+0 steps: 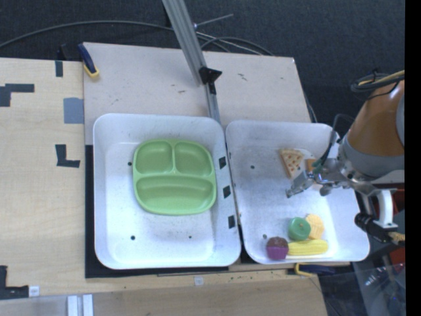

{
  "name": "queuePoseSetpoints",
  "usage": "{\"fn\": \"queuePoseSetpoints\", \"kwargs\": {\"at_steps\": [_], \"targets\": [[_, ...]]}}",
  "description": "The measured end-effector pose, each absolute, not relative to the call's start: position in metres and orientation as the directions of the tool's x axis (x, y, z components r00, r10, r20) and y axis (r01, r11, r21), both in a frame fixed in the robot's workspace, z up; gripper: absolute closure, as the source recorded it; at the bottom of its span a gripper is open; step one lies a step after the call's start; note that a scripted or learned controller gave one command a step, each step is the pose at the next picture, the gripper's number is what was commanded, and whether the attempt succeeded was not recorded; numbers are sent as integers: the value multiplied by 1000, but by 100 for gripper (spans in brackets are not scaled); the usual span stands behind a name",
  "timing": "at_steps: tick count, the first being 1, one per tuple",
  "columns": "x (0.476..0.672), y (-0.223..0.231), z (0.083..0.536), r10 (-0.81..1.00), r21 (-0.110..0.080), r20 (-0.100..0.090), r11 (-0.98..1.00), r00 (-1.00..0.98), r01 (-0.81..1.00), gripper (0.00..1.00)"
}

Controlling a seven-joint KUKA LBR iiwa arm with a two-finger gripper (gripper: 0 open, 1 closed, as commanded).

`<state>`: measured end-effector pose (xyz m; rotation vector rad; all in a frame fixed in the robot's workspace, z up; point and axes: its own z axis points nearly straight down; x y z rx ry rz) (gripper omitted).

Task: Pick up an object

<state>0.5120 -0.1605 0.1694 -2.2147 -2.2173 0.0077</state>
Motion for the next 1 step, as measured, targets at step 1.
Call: {"fn": "queuePoseSetpoints", "kwargs": {"at_steps": [1], "targets": [[502,-153,115,1000,-9,2,1,-1,1000,0]]}}
